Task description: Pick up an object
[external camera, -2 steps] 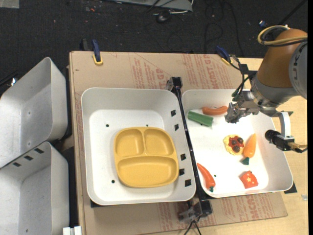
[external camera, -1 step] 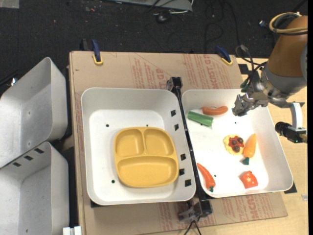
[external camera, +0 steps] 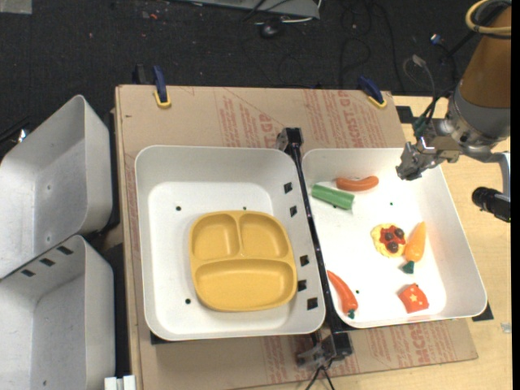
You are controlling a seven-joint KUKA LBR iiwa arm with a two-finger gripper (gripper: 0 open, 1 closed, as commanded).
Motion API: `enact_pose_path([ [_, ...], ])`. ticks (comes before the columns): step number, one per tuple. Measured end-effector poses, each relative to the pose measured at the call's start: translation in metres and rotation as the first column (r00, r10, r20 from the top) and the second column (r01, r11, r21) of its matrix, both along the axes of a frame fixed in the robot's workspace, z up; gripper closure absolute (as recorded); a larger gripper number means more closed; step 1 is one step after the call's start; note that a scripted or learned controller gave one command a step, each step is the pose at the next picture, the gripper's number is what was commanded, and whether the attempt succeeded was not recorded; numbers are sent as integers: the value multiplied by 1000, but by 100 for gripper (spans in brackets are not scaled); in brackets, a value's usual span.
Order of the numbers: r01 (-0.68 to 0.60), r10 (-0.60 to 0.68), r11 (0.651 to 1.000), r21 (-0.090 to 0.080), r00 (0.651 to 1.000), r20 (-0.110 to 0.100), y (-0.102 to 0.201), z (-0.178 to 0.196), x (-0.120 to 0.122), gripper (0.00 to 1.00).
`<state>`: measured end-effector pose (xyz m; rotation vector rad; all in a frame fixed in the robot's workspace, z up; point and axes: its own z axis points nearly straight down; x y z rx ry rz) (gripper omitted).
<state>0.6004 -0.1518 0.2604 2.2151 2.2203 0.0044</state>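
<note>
Gripper (external camera: 410, 169) hung at right bin's (external camera: 455, 218) far edge, nothing between my fingers, gap unreadable — orange sausage (external camera: 357, 183) lay just left of it beside green block (external camera: 333, 196), so I judged a short leftward shift, then straight descent, best.

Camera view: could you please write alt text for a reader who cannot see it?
The gripper hovers at the right bin's far edge, near an orange sausage and a green block. More toy food lies in that bin; the left bin holds a yellow divided tray.
</note>
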Motion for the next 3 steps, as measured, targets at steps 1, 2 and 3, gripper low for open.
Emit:
enact_pose_path([
  [1, -5, 5, 1000, 3, 1000, -6, 53, -15, 9, 100],
  [2, -4, 4, 1000, 3, 1000, -7, 98, -19, 7, 100],
  [3, -5, 5, 1000, 3, 1000, -8, 151, -33, 13, 100],
])
